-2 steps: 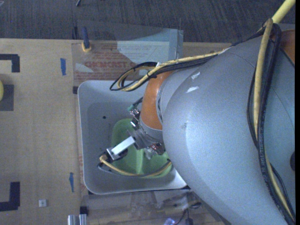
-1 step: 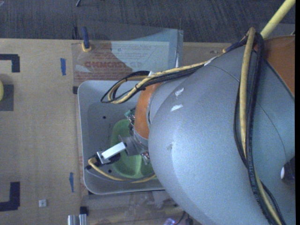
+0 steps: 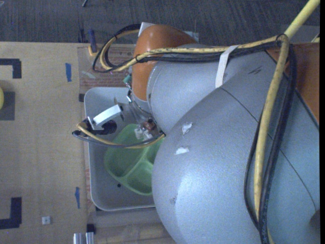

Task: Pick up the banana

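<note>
A shallow white bin was seen near the middle of the view, set against a tan tabletop. A green bowl-like container lay tilted inside the bin. Blue tape strips and black corner marks were seen on the tabletop. Dark carpeted floor was visible along the top.

Arm blocks bin, green bowl inside

The bulky grey arm is stretched leftward from the right, its orange band shown above the wrist, yellow and black cables draped along it.
</note>
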Tool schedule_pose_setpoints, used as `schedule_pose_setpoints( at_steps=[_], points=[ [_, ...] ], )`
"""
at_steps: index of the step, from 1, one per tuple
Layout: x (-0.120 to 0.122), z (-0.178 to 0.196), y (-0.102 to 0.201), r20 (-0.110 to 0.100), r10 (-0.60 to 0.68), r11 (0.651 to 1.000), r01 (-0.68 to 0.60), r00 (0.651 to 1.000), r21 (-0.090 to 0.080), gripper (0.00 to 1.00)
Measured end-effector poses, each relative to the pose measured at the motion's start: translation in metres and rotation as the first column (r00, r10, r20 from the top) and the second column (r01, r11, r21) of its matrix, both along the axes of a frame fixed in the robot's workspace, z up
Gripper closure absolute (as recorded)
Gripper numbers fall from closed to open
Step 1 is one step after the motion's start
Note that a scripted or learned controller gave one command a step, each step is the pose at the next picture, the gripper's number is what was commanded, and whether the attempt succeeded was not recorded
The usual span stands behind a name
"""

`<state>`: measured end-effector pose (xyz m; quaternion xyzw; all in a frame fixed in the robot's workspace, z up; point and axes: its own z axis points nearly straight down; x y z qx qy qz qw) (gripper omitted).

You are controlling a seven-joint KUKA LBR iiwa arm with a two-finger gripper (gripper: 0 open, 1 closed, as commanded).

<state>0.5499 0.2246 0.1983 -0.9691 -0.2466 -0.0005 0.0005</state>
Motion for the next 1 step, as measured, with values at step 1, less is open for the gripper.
schedule_pose_setpoints(
  at_steps=[1],
  points=[
    [-0.0449,-0.0858,0.0014,0.013,0.429,0.903,-0.429,0.903,-0.001,1.00]
  ],
)
